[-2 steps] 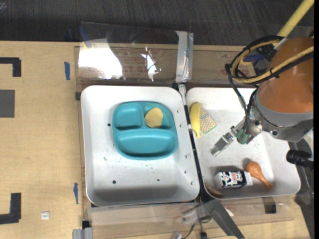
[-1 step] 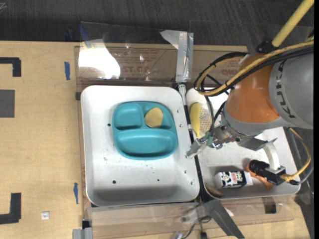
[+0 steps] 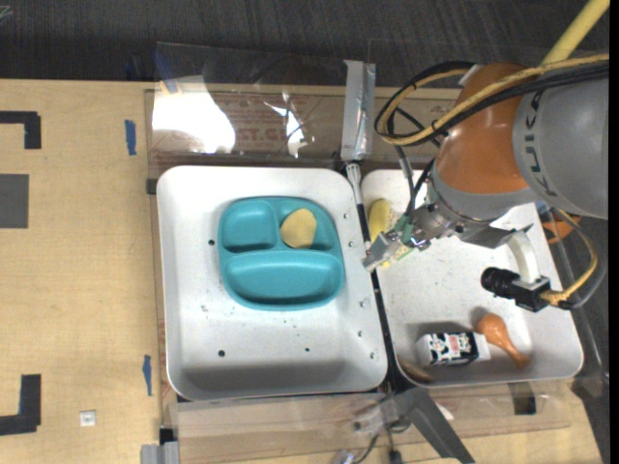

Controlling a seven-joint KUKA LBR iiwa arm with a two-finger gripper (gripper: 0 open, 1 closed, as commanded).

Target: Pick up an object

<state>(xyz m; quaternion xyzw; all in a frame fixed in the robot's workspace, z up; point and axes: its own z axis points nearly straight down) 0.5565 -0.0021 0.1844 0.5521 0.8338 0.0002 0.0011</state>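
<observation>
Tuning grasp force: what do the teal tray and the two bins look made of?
Teal tray: likely molded plastic, smooth semi-matte, with rounded compartment walls and uniform color. Left bin and right bin: probably thin formed plastic, white and slightly glossy, with soft rounded rims and light glare; coated metal can't be ruled out.

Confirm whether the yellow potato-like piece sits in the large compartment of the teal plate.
No. The yellow piece lies in the small upper right compartment of the teal plate, and the large lower compartment holds nothing.
</observation>
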